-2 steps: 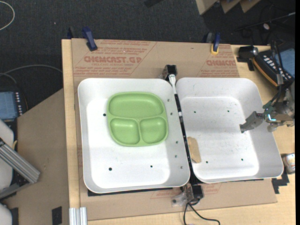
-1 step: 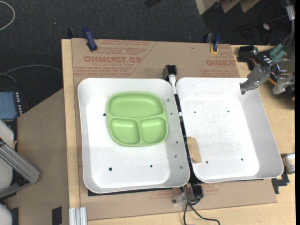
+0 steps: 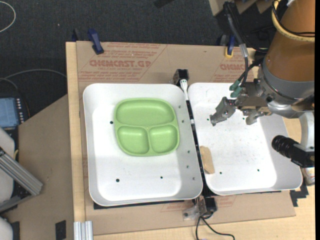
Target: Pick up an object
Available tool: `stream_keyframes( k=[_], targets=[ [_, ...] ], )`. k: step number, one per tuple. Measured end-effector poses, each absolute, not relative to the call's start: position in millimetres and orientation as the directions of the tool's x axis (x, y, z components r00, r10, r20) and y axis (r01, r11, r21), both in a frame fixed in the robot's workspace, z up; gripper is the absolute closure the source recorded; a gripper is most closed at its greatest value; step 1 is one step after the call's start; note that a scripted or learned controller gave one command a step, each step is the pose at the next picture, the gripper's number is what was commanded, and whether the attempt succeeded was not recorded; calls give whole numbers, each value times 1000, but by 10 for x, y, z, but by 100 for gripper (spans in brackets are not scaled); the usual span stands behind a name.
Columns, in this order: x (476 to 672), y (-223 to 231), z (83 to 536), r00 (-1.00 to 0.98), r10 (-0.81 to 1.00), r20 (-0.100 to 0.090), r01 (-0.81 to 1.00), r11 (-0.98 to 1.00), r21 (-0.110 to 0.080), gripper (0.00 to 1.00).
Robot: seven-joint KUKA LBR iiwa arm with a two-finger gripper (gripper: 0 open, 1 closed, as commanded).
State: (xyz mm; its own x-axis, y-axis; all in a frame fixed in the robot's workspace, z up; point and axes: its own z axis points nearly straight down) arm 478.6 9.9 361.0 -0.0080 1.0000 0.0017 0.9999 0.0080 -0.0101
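1. Pale green, the divided plate (image 3: pixel 146 126) lies flat in the left bin (image 3: pixel 100 179), slightly toward 12 o'clock of centre, the only thing there is to pick.
2. The pincer (image 3: pixel 232 112) hangs over the right bin (image 3: pixel 260 181), near its 11 o'clock corner, well apart from the plate.
3. Its fingers look spread with nothing between them, probably ready for a grasp.
4. Both bins sit on a cardboard-covered desk (image 3: pixel 125 59).

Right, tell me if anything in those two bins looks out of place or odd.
One oddity: the gripper hangs over the right bin, which holds no object to pick, while the only item, a green divided plate, lies flat and upright in the left bin. A strip of tan tape sits on the seam between the bins.
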Motion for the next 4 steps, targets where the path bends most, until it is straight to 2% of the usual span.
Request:
stream_keyframes(
  k=[1, 2, 3, 4],
  targets=[
    [4802, 53, 3768, 0, 1000, 0, 1000, 0, 4, 100],
    [4791, 89, 3469, 1, 1000, 0, 1000, -1, -5, 100],
    [4785, 911, 3385, -9, 1000, 2, 1000, 9, -5, 100],
    [4801, 635, 5237, 0, 1000, 4, 1000, -1, 23, 100]
  ],
)
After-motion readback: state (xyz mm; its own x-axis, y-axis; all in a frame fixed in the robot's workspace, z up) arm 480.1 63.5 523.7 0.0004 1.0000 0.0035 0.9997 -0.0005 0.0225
